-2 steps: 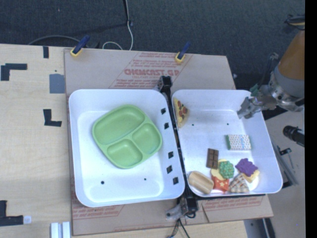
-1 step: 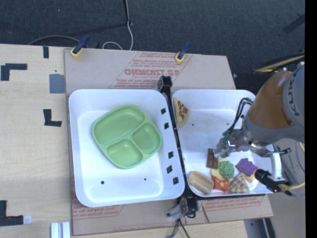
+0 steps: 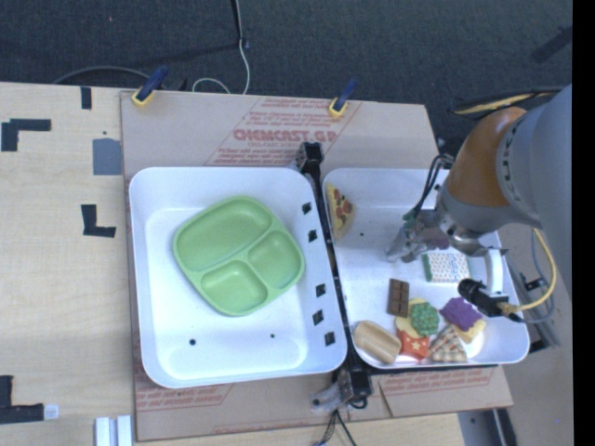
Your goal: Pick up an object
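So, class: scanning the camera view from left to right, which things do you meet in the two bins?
Green divided plate → pizza slice toy → bread roll → chocolate bar → gripper → purple piece.

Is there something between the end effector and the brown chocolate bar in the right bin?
Nothing visible. The end effector hangs over bare bin floor, and the chocolate bar lies just below it in the picture, with open white floor between them.
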Tool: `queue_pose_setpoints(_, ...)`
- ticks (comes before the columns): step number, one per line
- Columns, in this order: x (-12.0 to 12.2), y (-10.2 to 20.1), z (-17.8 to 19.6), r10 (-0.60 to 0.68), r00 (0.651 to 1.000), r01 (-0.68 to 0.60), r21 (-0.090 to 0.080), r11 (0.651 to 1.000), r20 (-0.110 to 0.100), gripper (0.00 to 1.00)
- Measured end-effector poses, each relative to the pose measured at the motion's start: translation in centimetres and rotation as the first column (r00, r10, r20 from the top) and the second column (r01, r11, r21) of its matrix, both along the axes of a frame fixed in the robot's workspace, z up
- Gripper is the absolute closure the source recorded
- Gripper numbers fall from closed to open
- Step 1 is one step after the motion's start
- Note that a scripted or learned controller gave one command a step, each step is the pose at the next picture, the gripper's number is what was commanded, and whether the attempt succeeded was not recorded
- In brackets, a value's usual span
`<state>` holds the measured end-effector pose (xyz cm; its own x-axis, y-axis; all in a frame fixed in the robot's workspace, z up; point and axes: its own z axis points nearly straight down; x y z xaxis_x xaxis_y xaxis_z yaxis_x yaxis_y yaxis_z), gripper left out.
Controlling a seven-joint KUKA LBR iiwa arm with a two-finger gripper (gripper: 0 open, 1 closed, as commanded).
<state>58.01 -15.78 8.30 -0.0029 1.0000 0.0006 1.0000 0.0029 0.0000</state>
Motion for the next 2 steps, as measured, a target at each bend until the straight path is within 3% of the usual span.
queue_pose_setpoints(1, 8.40, 0.66, 7.43, 0.002, 1.000, -0.002, -0.004, 1.000, 0.012, 0.00)
queue_pose_setpoints(2, 7.95, 0.56, 7.91, 0.000, 1.000, 0.000, -0.004, 1.000, -0.001, 1.00)
